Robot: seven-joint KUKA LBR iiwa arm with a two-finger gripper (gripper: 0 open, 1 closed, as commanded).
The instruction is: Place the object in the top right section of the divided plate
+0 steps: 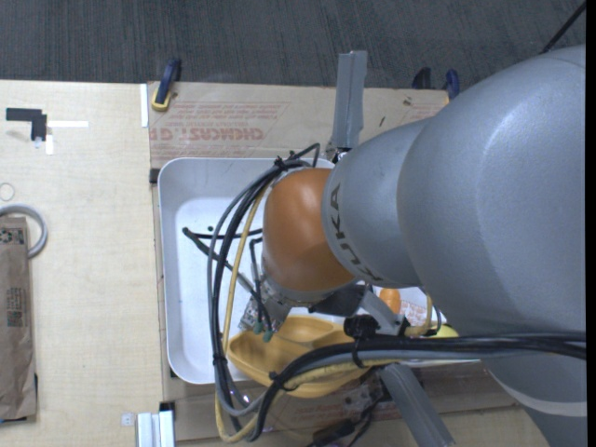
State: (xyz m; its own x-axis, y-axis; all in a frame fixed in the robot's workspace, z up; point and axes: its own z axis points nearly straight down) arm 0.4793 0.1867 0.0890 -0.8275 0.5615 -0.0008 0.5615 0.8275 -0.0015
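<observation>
Arm (447,194) low over white bin (186,277), centre frame — yellow divided plate (279,347) beneath at lower centre. Object unidentifiable, hidden. Placement unconfirmed — likely mid-task. Jaw state: cannot tell.

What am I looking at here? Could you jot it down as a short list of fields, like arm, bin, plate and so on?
arm: large grey arm with an orange band, reaching in from the right and covering much of the bin
bin: shallow white bin, bare floor showing on its left side
plate: yellow plate at the bin's near edge, mostly hidden by the arm and cables
cables: black and yellow cables looping beside the wrist
gripper: hidden under the wrist; state cannot be told
</observation>
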